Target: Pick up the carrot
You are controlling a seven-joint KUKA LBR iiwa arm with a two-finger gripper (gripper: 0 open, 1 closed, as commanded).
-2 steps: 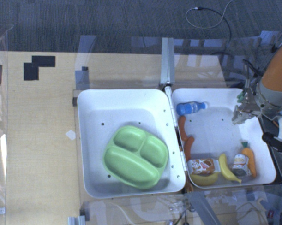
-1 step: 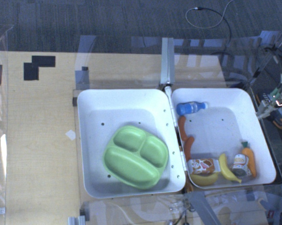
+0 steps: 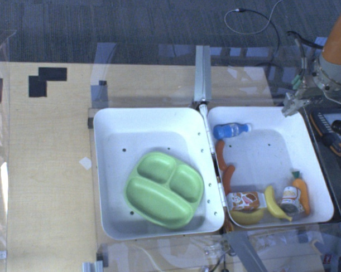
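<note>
The carrot [image 3: 301,191] is orange with a green top and lies in the right bin [image 3: 260,157], close to its front right corner. It rests against a small can [image 3: 289,200]. My gripper [image 3: 293,104] hangs over the right bin's back right corner, well behind the carrot and apart from it. Nothing shows in it.
Beside the can lie two yellow bananas [image 3: 275,204] and a snack packet [image 3: 244,201]. Two reddish sausages [image 3: 221,154] run along the bin's left wall, and a blue bottle [image 3: 231,130] lies at its back left. The left bin [image 3: 117,140] holds a green divided plate [image 3: 164,188].
</note>
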